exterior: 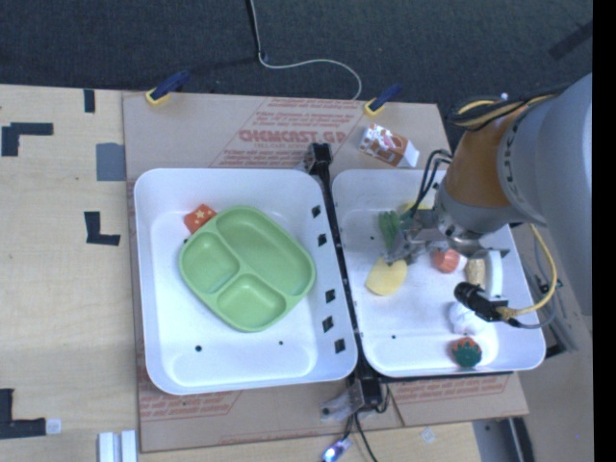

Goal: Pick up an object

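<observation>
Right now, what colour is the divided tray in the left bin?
Light green; the divided tray shows plainly in the camera view, lying in the left bin.

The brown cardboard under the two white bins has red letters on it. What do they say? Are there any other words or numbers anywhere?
"CHEMCAST GP" or close to it, in red on the cardboard sheet behind the bins; the letters are blurred.
More red lines above and below it: too blurred to read.
Red print on the cardboard's front edge: unreadable.
Small packet behind the right bin: printing too small to read.
</observation>
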Robot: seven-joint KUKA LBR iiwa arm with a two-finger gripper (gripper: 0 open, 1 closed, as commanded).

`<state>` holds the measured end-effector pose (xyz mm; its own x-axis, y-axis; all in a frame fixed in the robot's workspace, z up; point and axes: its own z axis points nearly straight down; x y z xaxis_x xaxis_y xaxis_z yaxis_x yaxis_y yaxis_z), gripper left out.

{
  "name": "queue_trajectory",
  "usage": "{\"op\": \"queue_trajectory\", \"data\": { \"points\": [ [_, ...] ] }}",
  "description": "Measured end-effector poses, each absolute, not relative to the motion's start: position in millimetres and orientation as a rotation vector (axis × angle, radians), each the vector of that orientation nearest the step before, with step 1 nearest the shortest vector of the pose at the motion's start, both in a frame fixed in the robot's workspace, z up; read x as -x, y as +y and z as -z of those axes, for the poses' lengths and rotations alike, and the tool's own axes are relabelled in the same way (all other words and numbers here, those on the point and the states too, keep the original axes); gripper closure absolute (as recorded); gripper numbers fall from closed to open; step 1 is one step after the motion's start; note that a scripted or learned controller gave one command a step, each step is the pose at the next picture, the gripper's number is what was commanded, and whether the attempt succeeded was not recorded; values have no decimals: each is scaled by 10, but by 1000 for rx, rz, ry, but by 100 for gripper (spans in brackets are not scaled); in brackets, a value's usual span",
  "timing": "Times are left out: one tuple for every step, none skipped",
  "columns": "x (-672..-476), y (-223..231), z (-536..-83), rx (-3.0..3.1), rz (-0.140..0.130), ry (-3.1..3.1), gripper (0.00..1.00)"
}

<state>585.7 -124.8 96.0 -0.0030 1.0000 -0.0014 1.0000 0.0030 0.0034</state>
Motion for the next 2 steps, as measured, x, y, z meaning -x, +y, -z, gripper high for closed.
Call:
{"op": "queue_trajectory", "data": {
  "points": [
    [-6430, -130, -1909, -2201, -16, 2233, 100],
    [-5974, 834, -2524, -2214, -2, 2230, 100]
  ]
}}
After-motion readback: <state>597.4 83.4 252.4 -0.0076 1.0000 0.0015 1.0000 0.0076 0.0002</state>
